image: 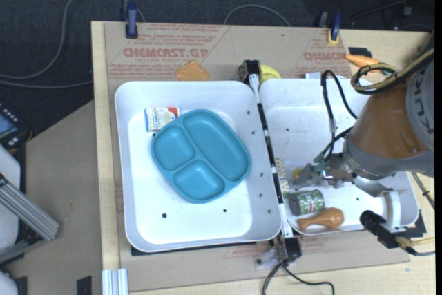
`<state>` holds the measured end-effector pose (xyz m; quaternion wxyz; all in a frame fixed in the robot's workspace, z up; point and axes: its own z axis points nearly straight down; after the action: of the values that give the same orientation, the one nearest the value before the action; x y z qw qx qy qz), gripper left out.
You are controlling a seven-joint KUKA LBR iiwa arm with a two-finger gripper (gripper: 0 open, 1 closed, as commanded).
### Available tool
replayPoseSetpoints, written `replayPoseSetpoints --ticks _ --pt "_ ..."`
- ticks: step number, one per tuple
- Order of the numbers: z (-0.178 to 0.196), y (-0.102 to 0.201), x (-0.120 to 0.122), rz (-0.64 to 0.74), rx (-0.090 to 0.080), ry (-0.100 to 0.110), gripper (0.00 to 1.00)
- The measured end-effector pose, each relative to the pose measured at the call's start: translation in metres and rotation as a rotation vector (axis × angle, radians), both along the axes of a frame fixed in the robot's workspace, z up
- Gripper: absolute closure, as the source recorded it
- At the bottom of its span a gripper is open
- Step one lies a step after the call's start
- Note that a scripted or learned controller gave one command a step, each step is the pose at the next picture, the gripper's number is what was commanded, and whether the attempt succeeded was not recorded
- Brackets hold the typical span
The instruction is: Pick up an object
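Overhead view of bench w/ two white bins. The right bin (304,110) holds the candidate items, grouped at its 7 o'clock corner: a small green can (306,202) lying on its side, and just below it, touching or nearly so, a tan squash-like toy (322,219). The gripper (312,176) hangs directly above the can, at the can's 12 o'clock; whether the claw is spread or clenched cannot be told from this angle, and nothing is seen between it. The can appears rigid and light, w/ a smooth, likely slippery label; being on its side it may roll, so a grasp across the short dia., mid-length, seems safest. The tan toy looks like light hollow plastic, prob. stiff; its narrow neck offers a hold. The left bin (131,148) carries a blue divided plate (200,154) at centre and a small carton (160,117) at the plate's 11 o'clock.
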<state>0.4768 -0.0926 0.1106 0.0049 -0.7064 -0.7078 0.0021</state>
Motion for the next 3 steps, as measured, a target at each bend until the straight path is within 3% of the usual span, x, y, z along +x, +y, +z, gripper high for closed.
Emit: replayPoseSetpoints --ticks 1,2,3 --pt "-0.027 -0.015 0.002 -0.003 -0.002 -0.007 0.0" --pt "-0.024 -0.041 0.15 0.003 -0.008 -0.022 0.0" --pt "0.034 -0.089 0.188 -0.002 -0.01 -0.02 0.0"
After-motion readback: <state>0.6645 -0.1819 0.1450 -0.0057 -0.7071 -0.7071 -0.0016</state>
